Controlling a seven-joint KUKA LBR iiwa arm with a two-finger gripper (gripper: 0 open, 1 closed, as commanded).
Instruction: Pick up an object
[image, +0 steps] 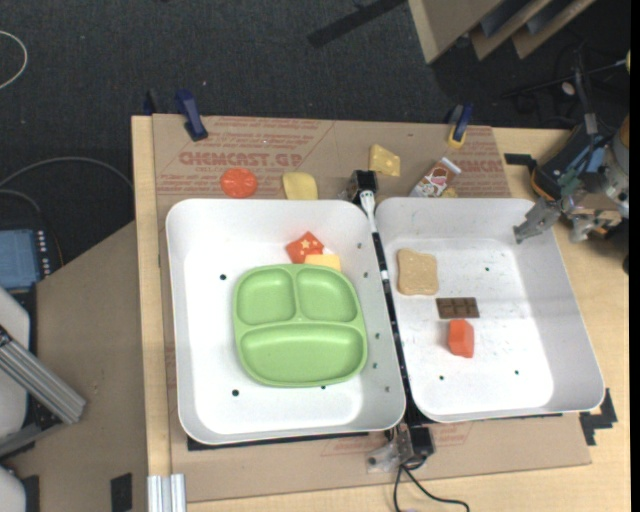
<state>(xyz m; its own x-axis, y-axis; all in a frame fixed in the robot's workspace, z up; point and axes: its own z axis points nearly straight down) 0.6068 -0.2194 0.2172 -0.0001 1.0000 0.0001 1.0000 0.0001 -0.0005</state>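
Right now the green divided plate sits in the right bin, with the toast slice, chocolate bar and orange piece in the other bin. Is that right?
Not quite. The camera view shows the green divided plate in the left bin, not the right. The toast slice, chocolate bar and orange piece do lie in the other bin, the right bin.

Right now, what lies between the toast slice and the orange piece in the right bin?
A small brown chocolate bar lies between toast slice and orange piece, per the camera view.
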